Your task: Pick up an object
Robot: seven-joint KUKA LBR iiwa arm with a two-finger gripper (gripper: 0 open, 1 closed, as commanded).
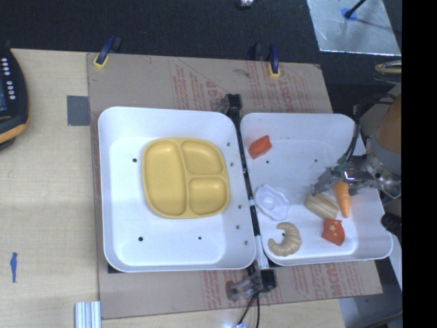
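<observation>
The right bin holds several toy foods. An orange carrot lies at its right side, touching a beige bread roll. A red wedge sits just below them and a croissant lies at the front. There is a clear plastic piece near the left wall and an orange-red chunk at the back left. My gripper reaches in from the right and is low, right above the top end of the carrot. Whether it touches the carrot is unclear.
The left bin carries a yellow divided plate. A dark divider with clamps runs between the bins. Blue clips pin the cardboard at the back. A pendant lies at the far left.
</observation>
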